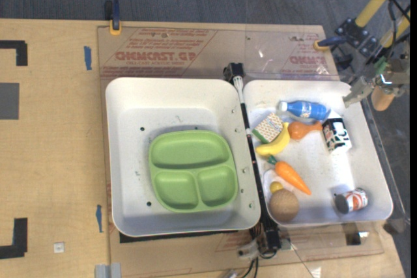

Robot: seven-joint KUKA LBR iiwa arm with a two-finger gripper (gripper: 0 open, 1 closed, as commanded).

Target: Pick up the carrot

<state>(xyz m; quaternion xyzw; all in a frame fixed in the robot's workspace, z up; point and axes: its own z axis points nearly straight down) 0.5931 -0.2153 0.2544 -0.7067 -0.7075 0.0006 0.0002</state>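
The carrot (292,178) is orange and tapered. It lies flat in the right bin (374,159), near that bin's front left, with its tip pointing to the front right. A yellow banana (275,142) lies just behind it and a brown round fruit (284,204) just in front. My gripper (376,89) is at the right edge of the view, beyond the right bin's far right corner, well away from the carrot. It is partly cut off and cluttered by cables.
The right bin also holds a blue bottle (303,109), an orange pear-shaped fruit (300,130), a checkered packet (268,127), a black-and-white carton (335,135) and a tipped can (351,200). In the left bin (124,140) sits a green divided plate (193,169).
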